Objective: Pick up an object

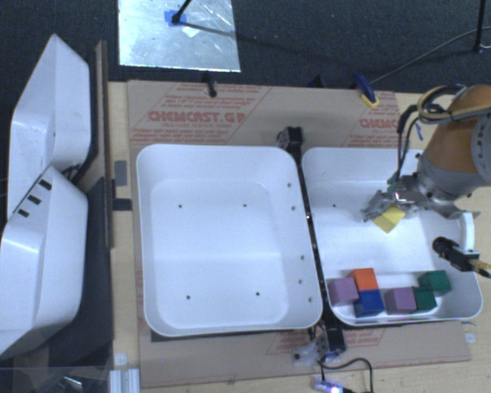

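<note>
My gripper (pixel 386 210) hangs over the upper middle of the right bin (pixel 344 178), reaching in from the right on the grey arm with its orange band (pixel 466 129). A small yellow block (pixel 389 220) sits tilted between the fingertips, and the gripper is shut on it. Along the bin's near wall lie several more blocks: a purple one (pixel 342 290), an orange one (pixel 364 278), a blue one (pixel 368 303), another purple one (pixel 401 300) and a green one (pixel 434 283).
The left bin (pixel 221 236) lies beside the right one, with a black divider (pixel 309 219) between them. Cables (pixel 409 129) loop near the wrist. A black fitting (pixel 452 252) juts over the right bin's right rim. Two white tubs (pixel 45 195) stand at the far left.
</note>
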Robot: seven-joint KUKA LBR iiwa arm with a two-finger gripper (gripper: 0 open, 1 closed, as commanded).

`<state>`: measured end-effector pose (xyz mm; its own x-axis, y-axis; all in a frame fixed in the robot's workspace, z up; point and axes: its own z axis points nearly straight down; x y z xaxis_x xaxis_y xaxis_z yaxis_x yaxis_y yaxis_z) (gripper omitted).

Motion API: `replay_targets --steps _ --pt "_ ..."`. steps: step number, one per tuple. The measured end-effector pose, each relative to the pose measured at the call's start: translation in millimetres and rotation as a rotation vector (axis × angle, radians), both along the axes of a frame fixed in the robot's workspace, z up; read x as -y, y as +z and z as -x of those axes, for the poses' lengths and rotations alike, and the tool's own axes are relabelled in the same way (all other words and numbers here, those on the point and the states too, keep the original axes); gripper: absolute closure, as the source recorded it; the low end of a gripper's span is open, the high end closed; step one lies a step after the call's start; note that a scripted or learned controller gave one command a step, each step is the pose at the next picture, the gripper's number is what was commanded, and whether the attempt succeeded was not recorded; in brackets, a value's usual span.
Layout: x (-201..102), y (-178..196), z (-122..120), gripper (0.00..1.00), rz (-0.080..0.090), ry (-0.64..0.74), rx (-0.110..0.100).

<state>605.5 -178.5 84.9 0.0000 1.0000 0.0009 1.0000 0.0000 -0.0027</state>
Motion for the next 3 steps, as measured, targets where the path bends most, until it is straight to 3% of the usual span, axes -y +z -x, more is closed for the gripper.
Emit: replay_targets --steps 1,2,3 --pt "1 13 -2 1.0 0.002 0.0 0.006" --pt "-73 127 29 1.0 0.0 0.006 0.013" --pt "-152 101 1 1.0 -0.001 0.008 0.002"
